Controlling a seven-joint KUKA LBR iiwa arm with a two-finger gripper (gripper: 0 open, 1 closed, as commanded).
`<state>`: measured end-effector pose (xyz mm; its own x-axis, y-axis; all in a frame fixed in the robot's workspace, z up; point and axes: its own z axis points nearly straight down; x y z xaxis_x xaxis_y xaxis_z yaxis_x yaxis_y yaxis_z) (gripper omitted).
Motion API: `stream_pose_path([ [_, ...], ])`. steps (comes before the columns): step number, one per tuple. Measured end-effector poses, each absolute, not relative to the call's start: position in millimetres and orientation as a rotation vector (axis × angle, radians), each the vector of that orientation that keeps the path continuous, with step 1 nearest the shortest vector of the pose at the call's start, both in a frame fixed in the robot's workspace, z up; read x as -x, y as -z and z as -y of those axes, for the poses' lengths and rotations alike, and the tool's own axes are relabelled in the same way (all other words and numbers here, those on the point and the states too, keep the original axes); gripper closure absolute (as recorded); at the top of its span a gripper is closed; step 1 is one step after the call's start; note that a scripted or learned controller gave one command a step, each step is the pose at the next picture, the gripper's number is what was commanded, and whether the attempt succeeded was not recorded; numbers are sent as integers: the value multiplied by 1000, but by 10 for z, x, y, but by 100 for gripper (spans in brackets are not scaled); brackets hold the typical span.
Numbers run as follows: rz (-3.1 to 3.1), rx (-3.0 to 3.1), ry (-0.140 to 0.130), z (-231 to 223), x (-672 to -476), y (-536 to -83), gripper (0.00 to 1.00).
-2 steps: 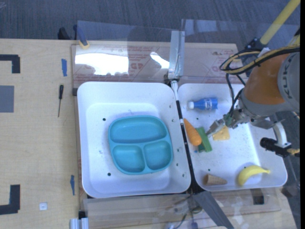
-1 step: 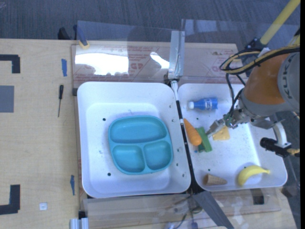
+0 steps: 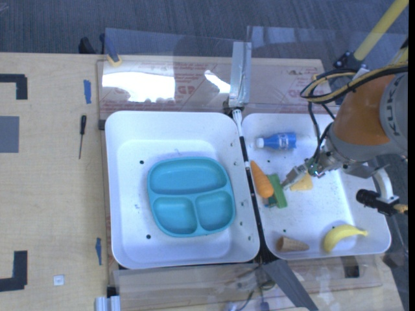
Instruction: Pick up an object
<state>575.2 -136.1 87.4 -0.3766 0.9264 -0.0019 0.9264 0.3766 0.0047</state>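
The right bin holds several objects. A blue bottle lies on its side near the back, and an orange carrot with a green top lies along the left wall. A pale yellow wedge sits in the middle, a banana at the front right, and a brown cone at the front. My gripper reaches in from the right and hangs low just over the yellow wedge, close beside the carrot's green top. Nothing visibly hangs from it.
The left bin holds a blue divided plate. A metal divider post stands behind the seam between the bins. The arm's grey body and orange band and its cables cover the right bin's back right corner.
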Motion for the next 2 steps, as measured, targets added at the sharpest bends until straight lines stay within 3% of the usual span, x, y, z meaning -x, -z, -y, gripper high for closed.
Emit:
stream_pose_path([
  [1, -2596, -1750, -9, 1367, -5772, -997, 100],
  [2, -2580, -1780, -5, 986, -5706, -885, 100],
])
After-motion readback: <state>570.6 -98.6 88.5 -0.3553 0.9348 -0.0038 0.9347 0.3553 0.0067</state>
